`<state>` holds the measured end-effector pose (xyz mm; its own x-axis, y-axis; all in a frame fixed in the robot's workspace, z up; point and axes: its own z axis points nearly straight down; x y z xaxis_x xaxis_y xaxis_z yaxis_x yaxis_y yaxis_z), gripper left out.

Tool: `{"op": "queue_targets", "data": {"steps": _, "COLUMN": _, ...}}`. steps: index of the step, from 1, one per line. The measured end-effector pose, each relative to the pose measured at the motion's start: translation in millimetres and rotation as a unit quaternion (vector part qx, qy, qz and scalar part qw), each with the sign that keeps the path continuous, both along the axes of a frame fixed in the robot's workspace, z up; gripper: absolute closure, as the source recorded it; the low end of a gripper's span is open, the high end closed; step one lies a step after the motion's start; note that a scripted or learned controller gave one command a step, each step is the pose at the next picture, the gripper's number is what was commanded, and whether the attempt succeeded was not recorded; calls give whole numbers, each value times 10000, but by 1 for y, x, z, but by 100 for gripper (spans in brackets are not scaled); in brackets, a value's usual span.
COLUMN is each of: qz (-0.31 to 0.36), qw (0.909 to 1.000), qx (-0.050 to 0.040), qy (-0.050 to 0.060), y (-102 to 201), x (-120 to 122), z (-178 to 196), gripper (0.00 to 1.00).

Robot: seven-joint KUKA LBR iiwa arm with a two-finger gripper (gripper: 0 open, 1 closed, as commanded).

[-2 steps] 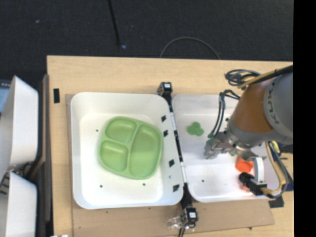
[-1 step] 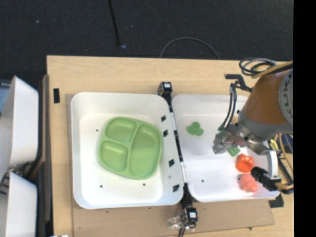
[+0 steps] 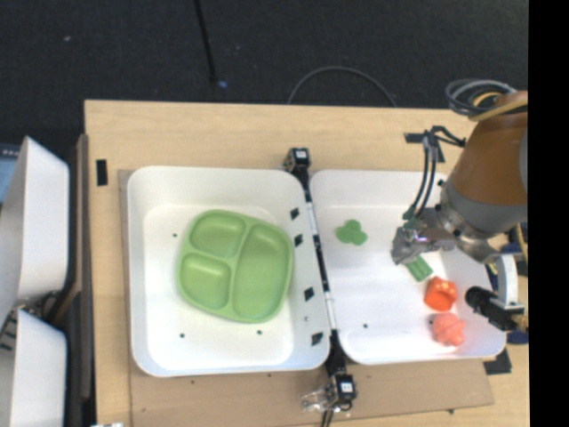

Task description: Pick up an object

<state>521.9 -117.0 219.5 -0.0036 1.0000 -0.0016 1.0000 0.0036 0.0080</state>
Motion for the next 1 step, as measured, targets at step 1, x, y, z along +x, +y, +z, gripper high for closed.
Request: {"op": "queue_targets", "data": {"steps": 1, "qz": 0, "qw": 10000, "qx": 2, "qy": 19, "y": -1, "x": 1, "z": 18, "gripper": 100}}
